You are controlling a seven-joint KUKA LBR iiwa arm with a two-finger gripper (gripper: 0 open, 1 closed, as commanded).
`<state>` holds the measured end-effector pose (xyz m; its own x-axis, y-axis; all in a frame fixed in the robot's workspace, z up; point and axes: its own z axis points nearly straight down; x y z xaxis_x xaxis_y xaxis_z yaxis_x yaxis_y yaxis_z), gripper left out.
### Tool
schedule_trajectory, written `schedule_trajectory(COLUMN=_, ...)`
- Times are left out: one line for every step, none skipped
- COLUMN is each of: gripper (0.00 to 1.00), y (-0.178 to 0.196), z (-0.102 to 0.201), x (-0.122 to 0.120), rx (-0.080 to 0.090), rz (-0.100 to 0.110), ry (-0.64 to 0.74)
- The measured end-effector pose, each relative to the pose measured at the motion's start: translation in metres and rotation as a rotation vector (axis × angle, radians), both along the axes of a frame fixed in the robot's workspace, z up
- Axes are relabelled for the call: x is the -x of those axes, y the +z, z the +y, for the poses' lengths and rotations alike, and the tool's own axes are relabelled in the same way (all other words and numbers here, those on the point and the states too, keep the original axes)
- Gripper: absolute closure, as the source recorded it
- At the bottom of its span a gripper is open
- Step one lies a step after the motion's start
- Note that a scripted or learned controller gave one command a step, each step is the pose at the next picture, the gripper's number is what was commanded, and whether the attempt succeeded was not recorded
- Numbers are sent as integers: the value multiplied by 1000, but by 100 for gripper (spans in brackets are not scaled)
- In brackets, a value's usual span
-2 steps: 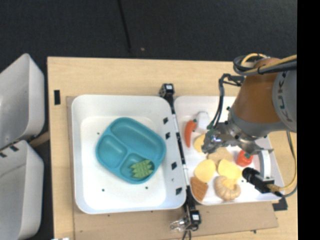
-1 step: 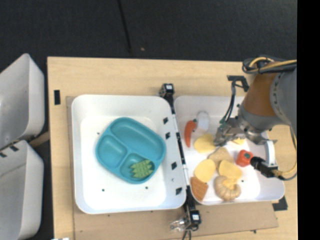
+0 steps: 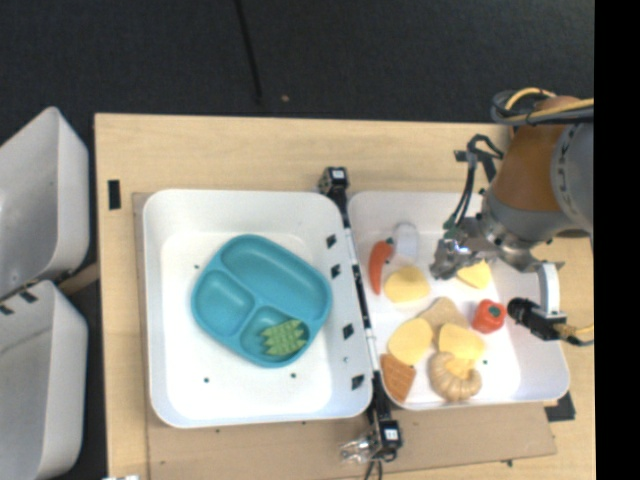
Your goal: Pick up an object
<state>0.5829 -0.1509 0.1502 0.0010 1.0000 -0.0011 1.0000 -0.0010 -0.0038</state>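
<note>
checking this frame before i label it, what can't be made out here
- Gripper, camera view: its fingers are too small and dark against the wrist to read as open or shut, or as touching the yellow wedge beside it.
- Pale object near the carrot: too washed out against the right bin to identify.
- Green item in the blue tray: too small to name.
- Arm: cut off at the right edge.

A light wooden bench top (image 3: 230,153) is set at the centre on a dark, carpet-like floor (image 3: 150,38), which is seen from nine to three o'clock. Two white moulded units (image 3: 35,203) are placed at nine o'clock. Even, soft lighting is cast throughout.
</note>
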Motion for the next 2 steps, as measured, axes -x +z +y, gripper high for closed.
schedule_trajectory(gripper=100, y=72, z=79, x=35, rx=-3, rz=-9, ry=10)
schedule_trajectory(gripper=100, y=137, z=170, x=30, rx=-5, rz=-12, ry=13)
